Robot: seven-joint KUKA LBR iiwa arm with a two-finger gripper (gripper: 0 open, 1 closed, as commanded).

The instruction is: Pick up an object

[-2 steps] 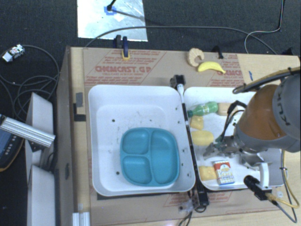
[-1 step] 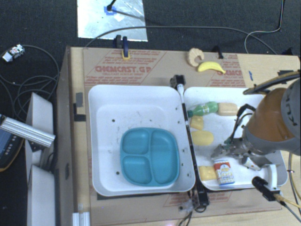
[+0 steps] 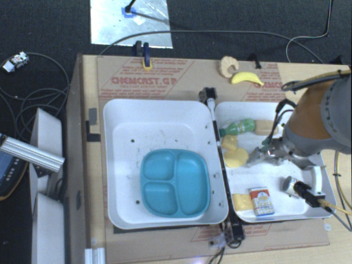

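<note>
The right bin (image 3: 308, 210) holds a green bottle (image 3: 240, 127) at its far left, with two pale yellow pieces below it, one (image 3: 229, 143) by the bin wall and one (image 3: 236, 159) nearer the middle. A small yellow block (image 3: 240, 202) and a red and white box (image 3: 262, 201) lie at the front edge. My gripper (image 3: 257, 156) reaches in from the right, low over the bin floor, its tip just right of the lower yellow piece. Nothing shows between its tips.
The left bin (image 3: 126, 120) holds a blue divided plate (image 3: 175, 181). On the bench behind the right bin lie a banana (image 3: 247, 78) and a beige ring-shaped piece (image 3: 227, 66). A blue and yellow clamp (image 3: 144, 54) sits at the bench's far edge.
</note>
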